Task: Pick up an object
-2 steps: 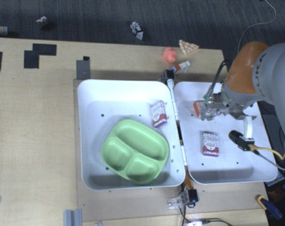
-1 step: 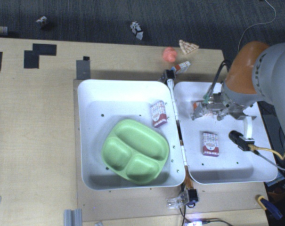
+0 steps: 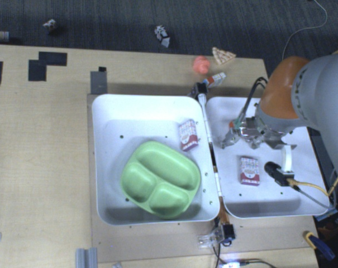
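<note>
The gripper [image 3: 248,134] is seen at centre right over the right bin [image 3: 303,202], jaw state undeterminable, with a red-white packet [image 3: 249,170] lying just below, untouched.

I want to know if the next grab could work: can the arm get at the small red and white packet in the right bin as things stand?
Probably yes. The packet lies flat and alone on the right bin floor, nothing on it, and the gripper hangs just beyond it over the same bin.
</note>
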